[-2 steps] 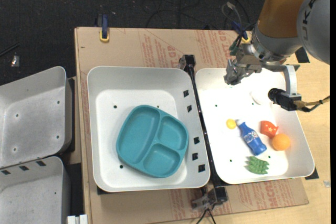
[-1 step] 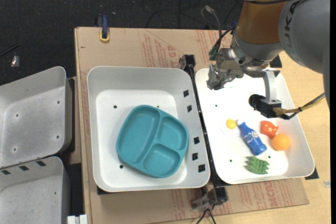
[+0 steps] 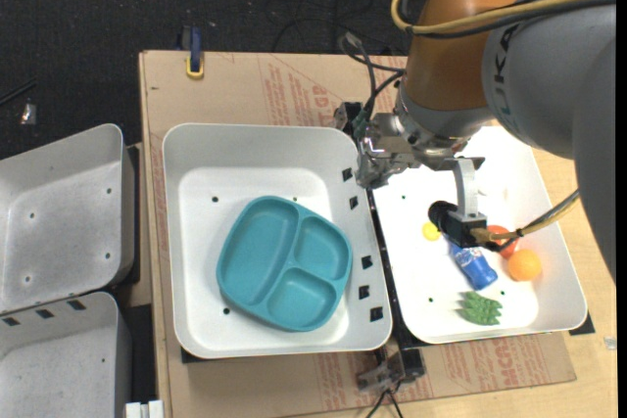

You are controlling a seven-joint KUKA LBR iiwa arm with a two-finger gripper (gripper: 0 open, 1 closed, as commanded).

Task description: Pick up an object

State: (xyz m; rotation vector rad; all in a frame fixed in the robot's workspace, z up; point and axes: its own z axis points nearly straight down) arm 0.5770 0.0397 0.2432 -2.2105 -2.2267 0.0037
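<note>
My gripper point(image 3: 375, 163) hangs under the orange-banded wrist, over the upper left corner of the right bin point(image 3: 558, 303), close to the wall shared by the two bins. Nothing shows between its tips. Lower right of it in that bin lie a small yellow piece point(image 3: 431, 231), a blue object point(image 3: 476, 267), an orange ball point(image 3: 524, 264), a red-orange piece point(image 3: 498, 235) and a green object point(image 3: 480, 308). A teal divided plate point(image 3: 284, 261) lies flat in the left bin point(image 3: 186, 162).
The bins stand on a brown board point(image 3: 265, 83) with a blue and yellow clamp point(image 3: 195, 54) at its far edge. Two white lids or trays point(image 3: 59, 210) lie to the left. Cables run along the right bin's far side.
</note>
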